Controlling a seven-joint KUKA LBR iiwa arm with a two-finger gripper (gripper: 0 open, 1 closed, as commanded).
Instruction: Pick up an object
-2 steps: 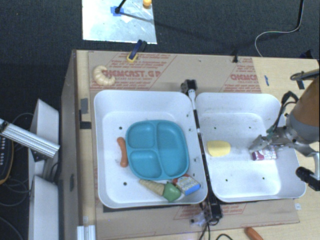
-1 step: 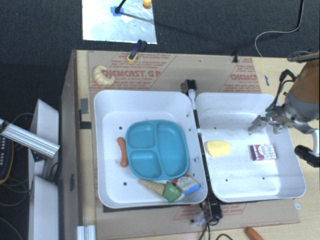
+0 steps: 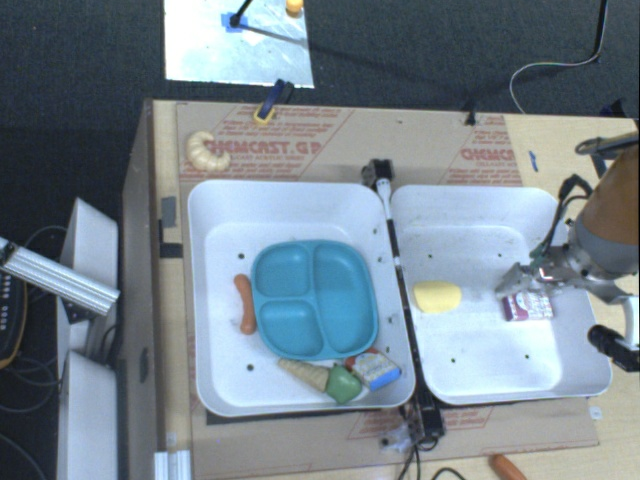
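The small packet [image 3: 527,308] lies flat on the floor of the right bin [image 3: 480,383], near its right side, directly under the gripper [image 3: 528,280], whose tips hang just above or on its upper edge; whether it is spread or closed I cannot tell. Farther left in that bin sits a yellow block [image 3: 437,296], well apart from the gripper.

The bench [image 3: 300,138] (cardboard-topped) bears two white bins [image 3: 225,218] side by side and a coiled cream toy [image 3: 206,149].
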